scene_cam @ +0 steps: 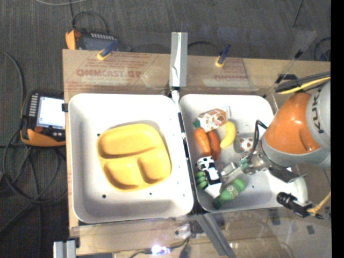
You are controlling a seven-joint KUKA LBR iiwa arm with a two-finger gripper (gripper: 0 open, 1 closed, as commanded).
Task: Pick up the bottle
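Observation:
The green bottle [230, 190] lies on its side near the front edge of the right bin [269, 109], its neck pointing toward the front left. My gripper [238, 169] hangs low in that bin just behind the bottle, reaching in from the right under the orange wrist band [290, 130]. It stands between the bottle and a small patterned cup [245, 143]. Nothing is visibly held in it.
Left of the gripper are a black-and-white toy [207, 168] and a green bumpy item [201, 179]. Further back lie two carrots [202, 141], a banana [228, 134] and a small carton [213, 119]. A yellow divided plate [134, 156] sits in the left bin [80, 144].

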